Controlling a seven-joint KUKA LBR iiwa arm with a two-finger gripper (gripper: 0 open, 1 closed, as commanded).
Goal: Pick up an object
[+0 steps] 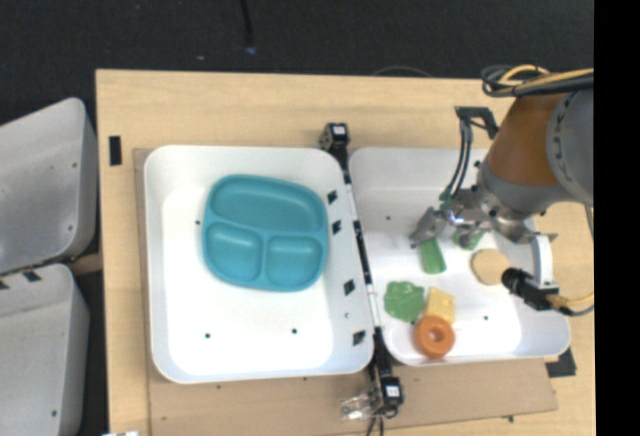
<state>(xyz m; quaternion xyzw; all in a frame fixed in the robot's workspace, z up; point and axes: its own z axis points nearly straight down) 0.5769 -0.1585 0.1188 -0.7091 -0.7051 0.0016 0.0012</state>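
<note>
Several small objects lie in the right bin (pixel 400 179): a green stick-shaped piece (pixel 432 257), a leafy green piece (pixel 404 300), a yellow block (pixel 439 304), an orange ring (pixel 435 336) and a tan round piece (pixel 487 267). My gripper (pixel 446 227) hangs low over the middle of that bin, right above the upper end of the green stick. Its fingers (pixel 426 227) spread apart, one to the left and one to the right, and nothing sits between them. The arm with its orange band (pixel 520 139) covers the bin's right part.
The left bin (pixel 175 324) holds a teal divided plate (pixel 267 231). A row of black clips (pixel 352 254) runs along the divider between the bins. Cables (pixel 465 149) trail off the wrist. Wooden bench (pixel 250 104) surrounds both bins.
</note>
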